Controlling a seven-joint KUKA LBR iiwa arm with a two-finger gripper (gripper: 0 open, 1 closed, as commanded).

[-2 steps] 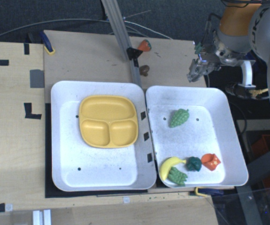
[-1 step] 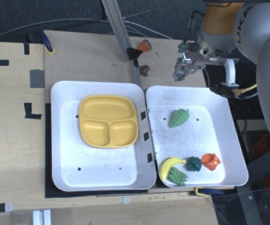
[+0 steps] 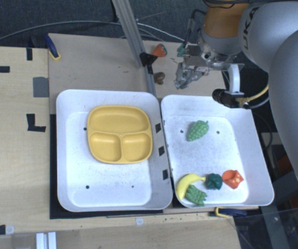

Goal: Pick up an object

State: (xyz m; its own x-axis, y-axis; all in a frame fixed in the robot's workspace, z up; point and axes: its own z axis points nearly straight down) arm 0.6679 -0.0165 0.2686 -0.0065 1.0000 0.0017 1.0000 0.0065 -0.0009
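Banana [image 3: 186, 182], green pieces, red piece [image 3: 232, 178] cluster at near edge of right bin [image 3: 257, 154]. Green grapes [image 3: 197, 129] lie mid-bin, long axis slanted, directly nearward of end effector [image 3: 188, 80], which hangs above far rim; nothing between fingers, spread undeterminable.

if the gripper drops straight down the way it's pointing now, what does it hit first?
Probably bare surface: the gripper points down, hovering by the far rim of the right bin. Nothing sits directly under it; the green grapes lie nearer the camera. Rim or bench beyond it is unclear from this slant.
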